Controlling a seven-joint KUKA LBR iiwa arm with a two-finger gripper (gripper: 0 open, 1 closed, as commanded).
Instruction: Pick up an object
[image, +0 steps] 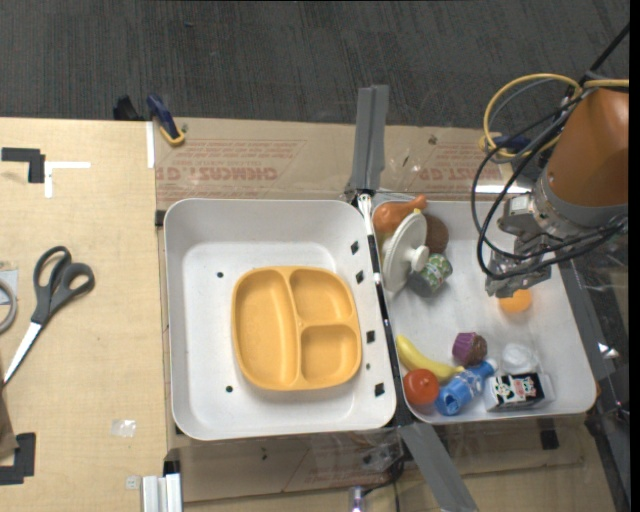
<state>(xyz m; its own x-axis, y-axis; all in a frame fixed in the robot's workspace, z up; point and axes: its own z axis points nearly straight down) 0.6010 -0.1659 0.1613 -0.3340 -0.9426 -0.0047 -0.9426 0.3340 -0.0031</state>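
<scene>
A: Where is the end effector (516, 279) in the frame?

B: Right of centre, over the right bin (570, 330), hanging from the grey arm (590, 140) with its orange band at the upper right. Dark cables and a yellow one loop around the wrist.

A: And the nearest object?

B: A small orange ball (516, 300), round and smooth, sitting on the bin floor just below the end effector in the frame, partly covered by it. Being round, it has no long axis to speak of.

A: Is it held?

B: I cannot tell. The tips are dark and blurred against the ball, so whether they stand wide or narrow is not readable.

A: What else lies in that bin?

B: Toward the bottom of the frame, a yellow banana (425, 357), its long axis running from upper left to lower right, next to a glossy red ball (421, 386). A blue plastic piece (462, 389), a purple lump (469, 347) and a small black-and-white carton (518, 389) lie near them. At the bin's upper left, a white disc-shaped lid (404, 251) leans tilted beside a patterned can (433, 272).

A: The left bin (190, 300)?

B: It holds a yellow-orange divided tray (296, 327), matte plastic, three compartments. On the wooden surface (80, 380) at far left lie scissors (45, 300) with black handles.
</scene>
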